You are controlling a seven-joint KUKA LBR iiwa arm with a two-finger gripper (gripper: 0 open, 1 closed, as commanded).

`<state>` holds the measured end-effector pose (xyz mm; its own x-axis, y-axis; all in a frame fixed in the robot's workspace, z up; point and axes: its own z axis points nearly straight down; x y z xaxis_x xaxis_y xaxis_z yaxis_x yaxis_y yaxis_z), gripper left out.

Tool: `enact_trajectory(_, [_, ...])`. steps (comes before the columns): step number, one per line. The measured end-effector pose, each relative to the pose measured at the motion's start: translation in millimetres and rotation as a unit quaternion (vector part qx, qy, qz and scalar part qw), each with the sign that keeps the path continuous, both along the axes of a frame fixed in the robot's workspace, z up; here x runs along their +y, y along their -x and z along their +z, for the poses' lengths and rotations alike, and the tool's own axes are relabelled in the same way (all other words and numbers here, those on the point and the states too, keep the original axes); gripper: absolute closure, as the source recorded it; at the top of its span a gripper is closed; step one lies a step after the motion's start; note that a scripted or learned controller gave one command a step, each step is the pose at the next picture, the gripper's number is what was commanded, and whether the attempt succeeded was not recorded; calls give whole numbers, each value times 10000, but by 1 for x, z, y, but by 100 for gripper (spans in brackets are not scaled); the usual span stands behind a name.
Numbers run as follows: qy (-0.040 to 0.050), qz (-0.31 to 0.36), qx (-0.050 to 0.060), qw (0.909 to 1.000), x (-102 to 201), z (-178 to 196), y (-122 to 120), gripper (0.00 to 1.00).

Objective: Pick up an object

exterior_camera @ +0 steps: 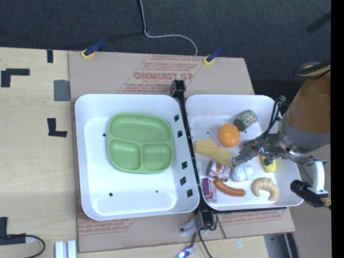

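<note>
**Ops:** Walk me across, left to right.

**Me:** On the tabletop [32, 160] I see the left bin [91, 198], and in it a green divided plate [141, 142] lying flat. The right bin [207, 104] carries the clutter. Nearest its left wall is a yellow banana-like piece [213, 151], pale and slightly curved, its long axis running from upper left down to lower right. Below it sit a small red-and-white packet [219, 170] and a purple item [206, 187] against the wall. A red sausage [230, 188] lies near the front edge, long axis nearly across the bin, tilted down a little to the right.

**Ops:** Further over?

**Me:** An orange ball [229, 135] sits just above the banana's right end, a dark can [246, 119] up beyond it, tilted. A tan croissant [265, 187] curls at the front right.

**Ops:** And the hand?

**Me:** The hand [248, 153] is low over the bin's middle, right beside the banana's lower end, above something white [243, 172]. I cannot tell whether it is spread or closed; the dark parts blur together.
</note>
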<state>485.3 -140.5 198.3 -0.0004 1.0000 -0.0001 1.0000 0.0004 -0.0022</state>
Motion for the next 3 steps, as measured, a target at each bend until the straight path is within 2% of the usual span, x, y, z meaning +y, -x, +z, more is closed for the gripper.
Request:
enact_trajectory(1, [13,19,-23,10000,49,-118,-26,0])
enact_trajectory(2, [-2,4,0,10000,47,-114,-50,0])
enact_trajectory(3, [7,-1,-8,10000,46,-103,-50,100])
